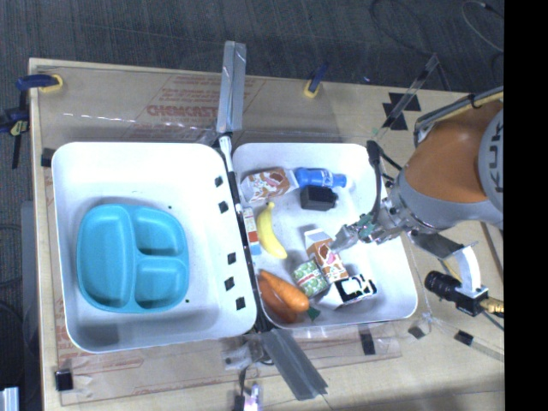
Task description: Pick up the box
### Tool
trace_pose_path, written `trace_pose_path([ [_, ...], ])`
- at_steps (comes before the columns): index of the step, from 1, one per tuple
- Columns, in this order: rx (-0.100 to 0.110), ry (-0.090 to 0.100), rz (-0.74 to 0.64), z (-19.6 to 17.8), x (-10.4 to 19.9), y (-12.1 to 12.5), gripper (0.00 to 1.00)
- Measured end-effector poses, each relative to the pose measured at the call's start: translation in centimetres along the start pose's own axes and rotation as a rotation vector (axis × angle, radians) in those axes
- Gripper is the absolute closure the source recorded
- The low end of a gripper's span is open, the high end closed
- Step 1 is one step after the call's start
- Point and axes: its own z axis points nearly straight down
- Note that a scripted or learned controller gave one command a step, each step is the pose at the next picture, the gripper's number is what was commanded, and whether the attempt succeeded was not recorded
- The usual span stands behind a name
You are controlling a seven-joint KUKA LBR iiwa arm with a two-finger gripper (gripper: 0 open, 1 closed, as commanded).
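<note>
At the near edge of the right-hand shallow white bin [390, 302] lie an orange carrot with a green tip [283, 294], a green-and-white printed packet [309, 278] just beside it, and a small black-and-white carton [354, 288] toward the near right corner. Just beyond them sits the small brown-and-white printed box [326, 258], tilted, near the middle of the bin and touching or almost touching the green packet. The two-finger gripper [352, 234] hangs just right of and above this box, at the end of the grey arm with its orange band [449, 165], which comes in from the right. Nothing shows between its fingers; whether they are spread or pressed together cannot be told. Left of the box a yellow banana [271, 231] lies along the bin's left wall. Farther back are a black block [318, 198], a blue bottle [318, 178] on its side, and a brown-and-white snack wrapper [265, 183]. The left-hand white bin [64, 169] holds a light blue divided plastic tray [131, 256].
</note>
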Motion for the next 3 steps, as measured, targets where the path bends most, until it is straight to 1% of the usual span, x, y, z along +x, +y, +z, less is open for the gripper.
trace_pose_path([
  [1, 0.009, 0.007, 0.108, 2.6, -0.4, 0.2, 1.0],
  [2, 0.004, 0.006, -0.299, 11.6, -2.4, 4.4, 1.0],
  [3, 0.004, 0.005, -0.119, -3.0, 2.7, 2.3, 1.0],
])
